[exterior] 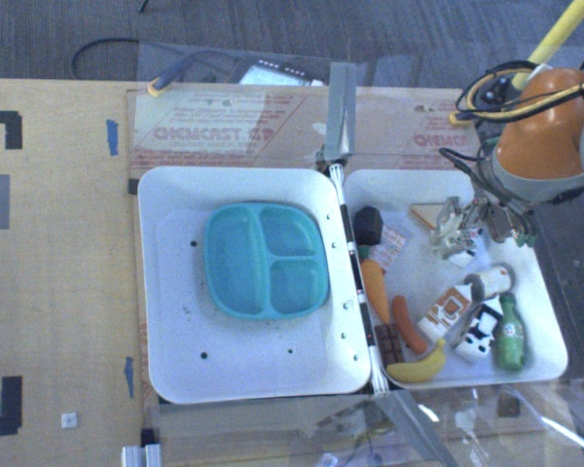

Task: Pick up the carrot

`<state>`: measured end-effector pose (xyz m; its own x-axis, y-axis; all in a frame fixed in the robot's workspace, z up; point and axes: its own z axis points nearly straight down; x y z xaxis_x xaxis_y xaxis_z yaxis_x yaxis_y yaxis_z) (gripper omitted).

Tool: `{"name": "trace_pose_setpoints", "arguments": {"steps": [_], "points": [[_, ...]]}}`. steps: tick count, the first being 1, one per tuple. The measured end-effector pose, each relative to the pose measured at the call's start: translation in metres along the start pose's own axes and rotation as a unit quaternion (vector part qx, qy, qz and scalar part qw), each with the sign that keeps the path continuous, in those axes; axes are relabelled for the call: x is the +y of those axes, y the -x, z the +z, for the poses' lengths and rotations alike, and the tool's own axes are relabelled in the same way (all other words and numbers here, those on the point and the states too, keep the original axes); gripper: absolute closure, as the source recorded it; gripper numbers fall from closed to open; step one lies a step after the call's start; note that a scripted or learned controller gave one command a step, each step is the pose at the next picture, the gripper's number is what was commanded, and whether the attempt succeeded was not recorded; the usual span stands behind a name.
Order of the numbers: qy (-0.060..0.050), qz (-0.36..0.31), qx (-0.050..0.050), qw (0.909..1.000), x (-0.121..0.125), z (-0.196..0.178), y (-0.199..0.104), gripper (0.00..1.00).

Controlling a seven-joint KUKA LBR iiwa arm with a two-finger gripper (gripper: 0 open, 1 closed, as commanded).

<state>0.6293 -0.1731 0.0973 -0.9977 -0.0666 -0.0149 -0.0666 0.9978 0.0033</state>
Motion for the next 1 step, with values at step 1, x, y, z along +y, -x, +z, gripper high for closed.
{"name": "trace_pose_setpoints", "arguments": {"steps": [1], "points": [[-0.001,0.094,0.005,0.9956,0.1346,-0.0862,0.0314,1.00]]}}
